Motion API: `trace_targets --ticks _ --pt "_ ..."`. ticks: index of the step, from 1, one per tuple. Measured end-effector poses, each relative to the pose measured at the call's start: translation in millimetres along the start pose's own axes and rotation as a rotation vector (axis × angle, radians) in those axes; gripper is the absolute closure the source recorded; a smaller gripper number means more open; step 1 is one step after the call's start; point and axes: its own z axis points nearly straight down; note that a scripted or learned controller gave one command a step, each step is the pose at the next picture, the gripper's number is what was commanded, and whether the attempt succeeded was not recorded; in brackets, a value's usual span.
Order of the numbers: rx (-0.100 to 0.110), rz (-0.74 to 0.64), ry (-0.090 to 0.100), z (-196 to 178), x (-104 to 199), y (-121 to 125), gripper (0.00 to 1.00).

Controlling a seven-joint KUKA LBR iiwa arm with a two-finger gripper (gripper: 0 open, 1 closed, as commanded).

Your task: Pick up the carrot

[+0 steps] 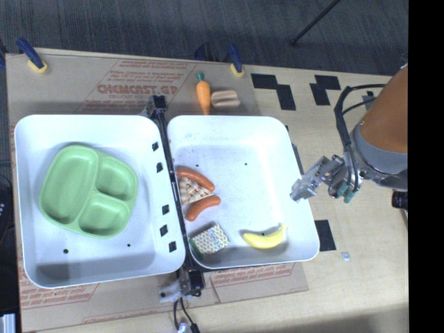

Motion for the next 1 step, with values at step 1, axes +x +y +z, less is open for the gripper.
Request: trace_targets --ticks 1 --pt "0.002 0.086 0.007 106.6 52.6 99.4 1.00"
